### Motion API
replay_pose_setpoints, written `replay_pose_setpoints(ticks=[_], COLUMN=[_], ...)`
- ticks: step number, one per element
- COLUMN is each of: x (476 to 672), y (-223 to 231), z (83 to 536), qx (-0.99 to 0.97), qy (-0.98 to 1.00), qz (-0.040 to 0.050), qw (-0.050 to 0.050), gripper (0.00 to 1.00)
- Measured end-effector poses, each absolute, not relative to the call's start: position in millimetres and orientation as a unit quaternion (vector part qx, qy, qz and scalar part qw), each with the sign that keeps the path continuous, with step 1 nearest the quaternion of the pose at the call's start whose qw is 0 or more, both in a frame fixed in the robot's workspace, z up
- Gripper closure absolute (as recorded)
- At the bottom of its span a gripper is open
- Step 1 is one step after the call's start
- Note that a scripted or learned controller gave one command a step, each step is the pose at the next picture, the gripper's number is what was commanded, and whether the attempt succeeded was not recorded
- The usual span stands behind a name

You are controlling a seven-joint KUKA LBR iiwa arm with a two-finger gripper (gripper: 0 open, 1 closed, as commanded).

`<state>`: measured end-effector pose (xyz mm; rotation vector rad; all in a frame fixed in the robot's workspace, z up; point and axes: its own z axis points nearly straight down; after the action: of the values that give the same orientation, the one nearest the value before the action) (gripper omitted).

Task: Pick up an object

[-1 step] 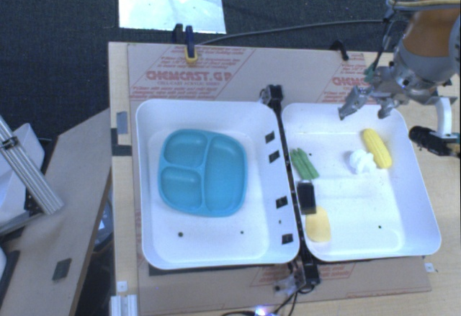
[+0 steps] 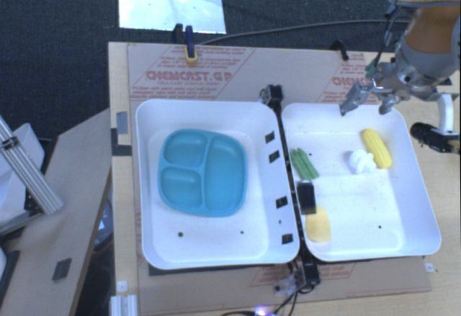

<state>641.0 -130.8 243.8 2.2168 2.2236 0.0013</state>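
The hand (image 2: 369, 97) hangs released and empty over the right bin's (image 2: 410, 239) far rim — descending there risks striking it, missing the corn (image 2: 377, 147).

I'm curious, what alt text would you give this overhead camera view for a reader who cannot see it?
A grey robot arm's pincer hovers over the far edge of the right white bin, which holds a yellow toy corn cob, a small white object, a green bean-like piece, a black block and a yellow chunk. The left white bin holds a blue divided plate.
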Motion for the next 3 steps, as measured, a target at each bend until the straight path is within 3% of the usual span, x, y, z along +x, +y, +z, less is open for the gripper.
replay_pose_setpoints(ticks=[3], x=[637.0], y=[-131], z=[90], qx=[0.707], qy=[0.707], qz=[0.0000], qw=[0.000], gripper=[0.00])
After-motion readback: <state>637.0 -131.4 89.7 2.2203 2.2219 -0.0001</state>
